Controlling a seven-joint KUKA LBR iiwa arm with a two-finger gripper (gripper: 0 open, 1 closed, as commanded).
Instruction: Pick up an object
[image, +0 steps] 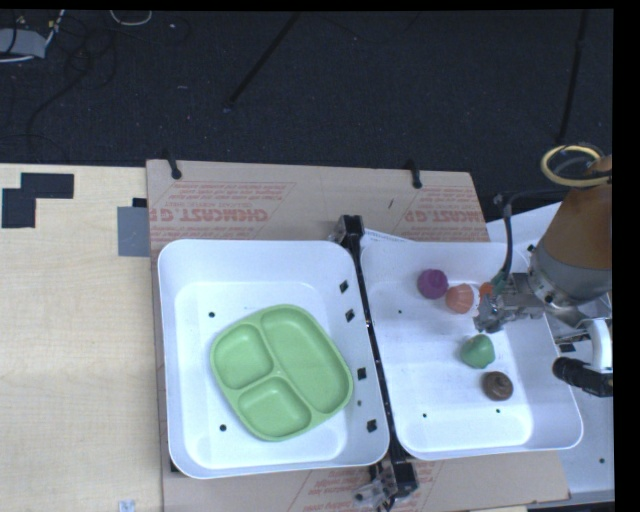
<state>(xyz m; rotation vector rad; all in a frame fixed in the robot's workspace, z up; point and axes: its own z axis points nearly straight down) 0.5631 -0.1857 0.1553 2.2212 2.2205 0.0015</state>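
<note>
Gripper (492, 318) low in right bin (440, 440), just above green ball (478, 351); beside orange ball (459, 298). Jaw state unreadable.

Green lump (478, 351) in right bin (440, 430)

One fixed camera looks down aslant on both white bins (190, 262) from above

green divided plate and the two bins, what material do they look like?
Light green three-compartment plate: looks like moulded plastic, matte; uniform colour, soft rounded ridges, no sharp glare. Left shallow white bin and right shallow white bin: probably thin formed plastic, smooth with a slight sheen; rounded corners and rolled rims suggest it. Can't rule out coated metal from this view.
</note>
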